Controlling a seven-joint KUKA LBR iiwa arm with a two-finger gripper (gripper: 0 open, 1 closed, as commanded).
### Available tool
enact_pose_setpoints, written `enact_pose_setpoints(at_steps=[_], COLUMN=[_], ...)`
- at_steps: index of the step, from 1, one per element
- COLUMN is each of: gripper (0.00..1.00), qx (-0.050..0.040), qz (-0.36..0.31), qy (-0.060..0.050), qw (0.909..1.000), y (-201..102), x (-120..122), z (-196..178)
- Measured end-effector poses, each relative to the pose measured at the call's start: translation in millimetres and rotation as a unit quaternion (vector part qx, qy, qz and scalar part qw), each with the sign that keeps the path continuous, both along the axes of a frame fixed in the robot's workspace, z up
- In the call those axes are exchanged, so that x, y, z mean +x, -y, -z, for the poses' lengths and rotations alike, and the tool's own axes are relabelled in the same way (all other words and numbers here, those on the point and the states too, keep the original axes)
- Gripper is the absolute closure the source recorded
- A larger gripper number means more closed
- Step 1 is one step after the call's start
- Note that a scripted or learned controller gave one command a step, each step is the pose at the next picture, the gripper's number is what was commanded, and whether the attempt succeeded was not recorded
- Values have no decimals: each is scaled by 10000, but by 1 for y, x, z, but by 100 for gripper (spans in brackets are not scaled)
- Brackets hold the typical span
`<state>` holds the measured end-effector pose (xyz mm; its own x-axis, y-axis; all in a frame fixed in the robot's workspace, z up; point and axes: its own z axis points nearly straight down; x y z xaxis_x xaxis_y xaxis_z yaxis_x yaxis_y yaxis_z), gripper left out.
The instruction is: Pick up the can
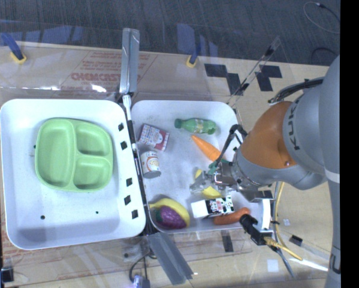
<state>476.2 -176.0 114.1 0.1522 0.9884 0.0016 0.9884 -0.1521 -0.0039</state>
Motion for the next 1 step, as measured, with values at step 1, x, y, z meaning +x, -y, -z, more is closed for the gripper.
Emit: enact_pose_setpoints(at_steps=[1], gripper=[0], qx=[-6], qz=[-764], qy=[10], qw=[9971], y=[18], x=[35], z=[23])
